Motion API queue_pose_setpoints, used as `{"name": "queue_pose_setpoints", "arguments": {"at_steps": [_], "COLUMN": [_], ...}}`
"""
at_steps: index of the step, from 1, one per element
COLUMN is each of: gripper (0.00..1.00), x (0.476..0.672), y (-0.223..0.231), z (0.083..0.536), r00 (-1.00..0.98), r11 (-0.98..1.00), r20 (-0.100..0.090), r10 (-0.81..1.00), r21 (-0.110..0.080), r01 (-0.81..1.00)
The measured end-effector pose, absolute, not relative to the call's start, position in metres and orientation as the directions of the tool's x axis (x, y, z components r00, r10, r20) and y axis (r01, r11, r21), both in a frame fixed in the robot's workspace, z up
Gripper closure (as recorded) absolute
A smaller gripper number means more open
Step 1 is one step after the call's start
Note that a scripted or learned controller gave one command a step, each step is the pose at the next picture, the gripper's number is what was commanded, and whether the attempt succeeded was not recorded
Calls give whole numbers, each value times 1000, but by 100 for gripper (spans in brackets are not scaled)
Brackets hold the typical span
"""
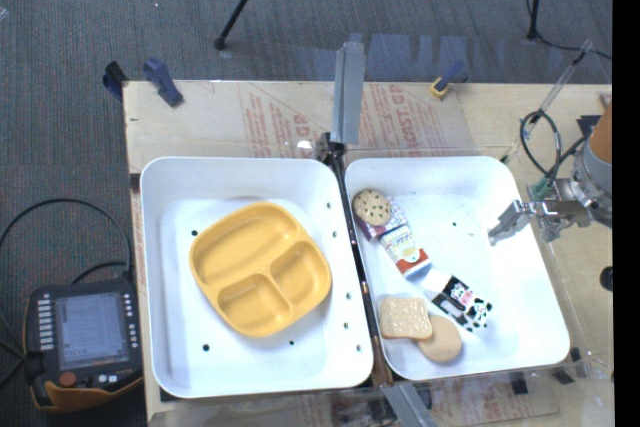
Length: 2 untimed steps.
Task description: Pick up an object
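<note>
While the gripper (512,222) hangs over the right bin (500,177), you can't tell its jaw state; nothing visibly held.

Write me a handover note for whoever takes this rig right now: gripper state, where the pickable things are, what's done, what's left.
Gripper: over the right bin's right edge, holding nothing; finger state unclear.
Right bin: cookie packet, small carton, cow-print carton, toast slice, round biscuit.
Left bin: yellow divided plate.
Done: nothing picked.
Left: choose an object, descend, grasp, lift.
</note>
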<state>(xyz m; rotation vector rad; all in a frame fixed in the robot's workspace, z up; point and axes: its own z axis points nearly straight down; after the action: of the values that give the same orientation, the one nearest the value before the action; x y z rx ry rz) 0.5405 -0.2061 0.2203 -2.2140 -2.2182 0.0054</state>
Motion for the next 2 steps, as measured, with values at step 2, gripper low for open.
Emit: {"name": "queue_pose_setpoints", "arguments": {"at_steps": [2], "gripper": [0], "x": [491], "y": [-149], "z": [102], "r00": [-13], "r11": [14], "r20": [-15], "r10": [1000], "r21": [45], "r01": [999]}}
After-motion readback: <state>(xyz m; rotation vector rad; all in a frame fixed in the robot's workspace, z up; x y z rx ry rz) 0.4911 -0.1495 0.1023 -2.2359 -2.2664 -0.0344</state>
